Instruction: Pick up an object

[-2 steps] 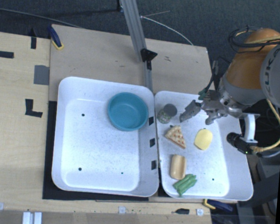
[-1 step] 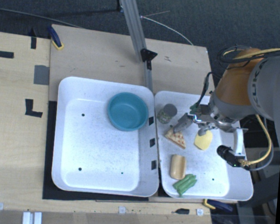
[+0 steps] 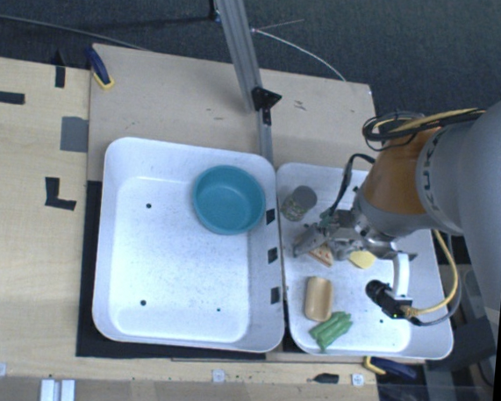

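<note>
We list the contents in order outward from the jaws [image 3: 315,242], which hang low over the middle of the right bin [image 3: 422,344], pointing toward the divider between the two bins.

1. Jaws: dark metal fingers, spread a little way apart; we see nothing between them. Behind them the arm [image 3: 410,189] rises grey with its orange band, and a yellow cable [image 3: 446,298] loops beside it.

2. Orange wedge-shaped piece [image 3: 322,257]: lying flat just under and beside the jaws, on the side nearer the camera. We cannot tell whether a fingertip touches it.

3. Pale yellow piece [image 3: 362,260]: close by on the arm's side of the jaws, partly under the wrist.

4. Grey round object [image 3: 300,203]: near the jaws on the far side, close to the bin's inner wall. Its kind we cannot make out.

5. Tan block with rounded ends [image 3: 317,298]: a short way from the jaws toward the camera, lying flat.

6. Green ridged object [image 3: 331,329]: just past the tan block, near the bin's front rim, set aslant.

7. Blue bowl [image 3: 228,199]: upright, well apart from the jaws, in the far corner of the left bin [image 3: 133,316] next to the divider.

8. Table [image 3: 17,243]: pale wood carrying both bins, with black tape marks.
</note>
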